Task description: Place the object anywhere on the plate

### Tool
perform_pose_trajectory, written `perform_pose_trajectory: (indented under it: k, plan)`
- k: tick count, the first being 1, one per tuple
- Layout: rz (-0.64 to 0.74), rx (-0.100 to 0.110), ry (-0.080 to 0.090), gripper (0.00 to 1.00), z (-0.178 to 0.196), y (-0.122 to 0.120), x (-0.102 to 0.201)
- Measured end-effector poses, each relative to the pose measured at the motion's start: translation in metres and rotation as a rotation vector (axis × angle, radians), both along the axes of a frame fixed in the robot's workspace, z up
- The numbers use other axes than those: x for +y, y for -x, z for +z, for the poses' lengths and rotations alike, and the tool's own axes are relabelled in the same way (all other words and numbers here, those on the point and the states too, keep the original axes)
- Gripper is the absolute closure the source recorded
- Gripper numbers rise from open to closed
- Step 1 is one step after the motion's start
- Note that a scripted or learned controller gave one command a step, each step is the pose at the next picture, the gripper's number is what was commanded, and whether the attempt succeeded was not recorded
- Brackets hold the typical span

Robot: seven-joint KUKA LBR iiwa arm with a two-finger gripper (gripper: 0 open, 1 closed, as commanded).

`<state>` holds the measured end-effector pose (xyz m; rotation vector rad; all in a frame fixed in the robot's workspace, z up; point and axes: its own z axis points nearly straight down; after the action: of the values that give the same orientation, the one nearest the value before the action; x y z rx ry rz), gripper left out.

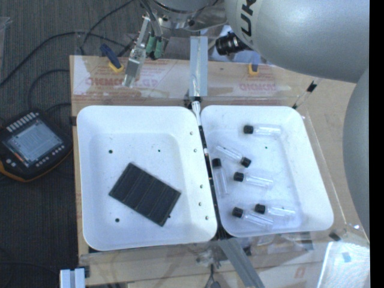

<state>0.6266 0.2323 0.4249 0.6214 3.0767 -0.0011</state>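
A dark grey rectangular plate [144,194] lies flat and slightly turned in the left white bin [96,131]. Several clear vials with black caps [252,179] lie scattered in the right white bin [306,161], one [262,129] near its far side and one [219,176] close to the shared rim. My gripper [162,87] hangs high over the far edge of the bins, near the camera. Its two fingers [133,62] stand wide apart and open, with nothing between them.
A teach pendant [33,146] rests on the floor to the left of the bench. A blue clamp [111,56] and a yellow clamp [254,69] sit on the board behind the bins. Cables trail across the dark floor at top left.
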Motion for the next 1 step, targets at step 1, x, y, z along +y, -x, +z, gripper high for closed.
perform_pose_trajectory:
  k: [1]
  plan:
    - [0.716, 0.0, -0.002, 1.0, 0.0086, -0.0197, 0.0008]
